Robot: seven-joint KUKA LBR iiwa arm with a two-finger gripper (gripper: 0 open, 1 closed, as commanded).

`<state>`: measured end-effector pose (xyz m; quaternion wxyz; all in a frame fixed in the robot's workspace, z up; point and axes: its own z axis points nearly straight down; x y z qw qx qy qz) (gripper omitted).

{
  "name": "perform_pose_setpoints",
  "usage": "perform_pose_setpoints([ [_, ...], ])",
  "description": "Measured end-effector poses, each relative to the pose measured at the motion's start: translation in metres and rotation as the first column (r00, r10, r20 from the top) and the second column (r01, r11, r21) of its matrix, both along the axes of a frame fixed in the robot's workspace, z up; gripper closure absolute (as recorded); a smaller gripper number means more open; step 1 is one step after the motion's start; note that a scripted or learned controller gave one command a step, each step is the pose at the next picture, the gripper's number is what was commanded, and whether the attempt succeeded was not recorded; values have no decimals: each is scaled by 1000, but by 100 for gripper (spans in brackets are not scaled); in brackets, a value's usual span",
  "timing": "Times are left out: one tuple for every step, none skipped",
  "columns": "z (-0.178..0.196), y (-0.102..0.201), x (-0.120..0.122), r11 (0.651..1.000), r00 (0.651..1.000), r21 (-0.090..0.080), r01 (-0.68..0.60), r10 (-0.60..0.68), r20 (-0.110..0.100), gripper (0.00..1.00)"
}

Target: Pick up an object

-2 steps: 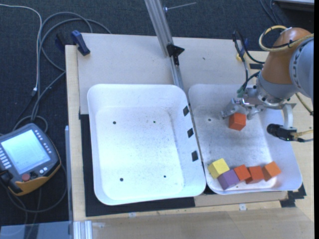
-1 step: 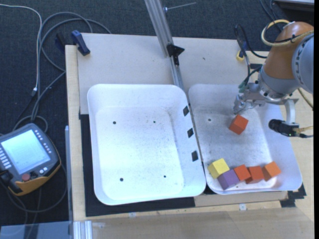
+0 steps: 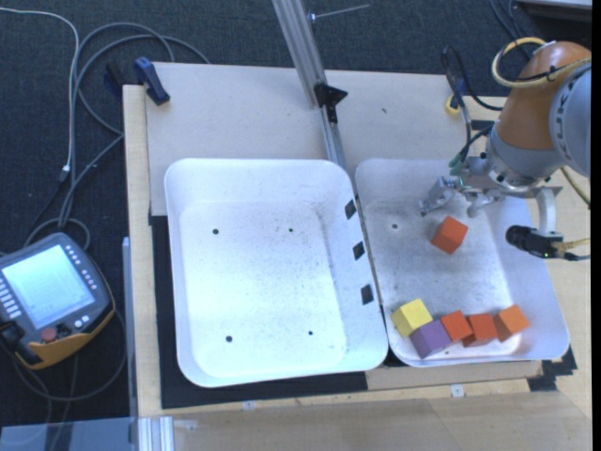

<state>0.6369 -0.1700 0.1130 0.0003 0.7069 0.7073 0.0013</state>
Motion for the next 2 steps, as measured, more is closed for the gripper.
perform_pose_setpoints([
  [68,-29,-5,1000,1000,-5,2,-2,7,0],
  [-18,6,-32,1000,1000,3,-1,1,-13,0],
])
